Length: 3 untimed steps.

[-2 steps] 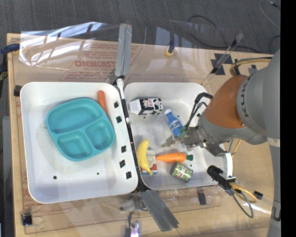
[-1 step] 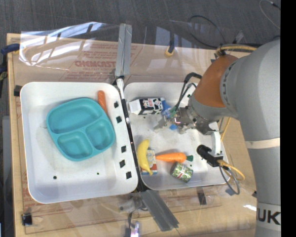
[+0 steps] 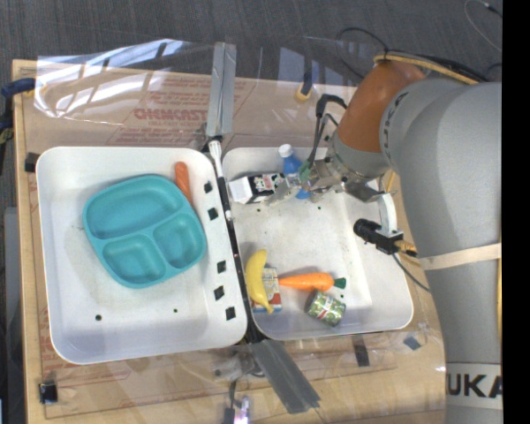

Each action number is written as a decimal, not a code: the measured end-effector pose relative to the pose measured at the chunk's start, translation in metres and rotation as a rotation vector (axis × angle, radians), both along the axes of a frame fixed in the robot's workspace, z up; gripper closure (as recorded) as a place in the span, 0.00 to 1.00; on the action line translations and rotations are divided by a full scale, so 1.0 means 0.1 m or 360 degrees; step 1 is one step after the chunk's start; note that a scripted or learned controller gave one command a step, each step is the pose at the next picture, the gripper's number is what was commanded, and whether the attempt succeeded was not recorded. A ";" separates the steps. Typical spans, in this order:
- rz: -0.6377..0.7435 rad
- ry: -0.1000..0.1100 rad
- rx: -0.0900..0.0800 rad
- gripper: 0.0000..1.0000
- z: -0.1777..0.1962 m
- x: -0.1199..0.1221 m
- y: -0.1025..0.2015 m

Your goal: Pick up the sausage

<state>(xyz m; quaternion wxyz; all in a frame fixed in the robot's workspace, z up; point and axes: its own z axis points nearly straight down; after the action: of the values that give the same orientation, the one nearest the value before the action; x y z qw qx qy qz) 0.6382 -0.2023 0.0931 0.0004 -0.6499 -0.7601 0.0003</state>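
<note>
The sausage (image 3: pixel 183 180) lies in the left bin (image 3: pixel 71 325), near its back right corner, just beside the upper right edge of the teal divided plate (image 3: pixel 144 230); whether the two touch is hard to tell. The gripper (image 3: pixel 305 186) is over the right bin (image 3: pixel 384 307), at its back edge, well apart from the sausage. Whether it is spread or pressed together I cannot tell (the wrist and cables crowd that spot). Just beside it stand a blue-capped bottle (image 3: pixel 288 162) and a small dark carton (image 3: pixel 261 185). Toward the front of the right bin lie a banana (image 3: pixel 257 276), a carrot (image 3: pixel 306 281) and a green can (image 3: pixel 325 307).
</note>
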 end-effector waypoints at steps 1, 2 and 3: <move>-0.0190 0.0056 0.0016 0.00 -0.01 0.13 -0.06; -0.0011 0.0002 0.0002 0.00 -0.01 -0.87 -0.08; -0.0077 -0.0002 0.0001 0.00 -0.01 -1.61 0.18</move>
<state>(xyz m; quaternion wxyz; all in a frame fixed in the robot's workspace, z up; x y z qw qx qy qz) 0.4775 -0.1847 0.0923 0.0003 -0.6681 -0.7440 -0.0004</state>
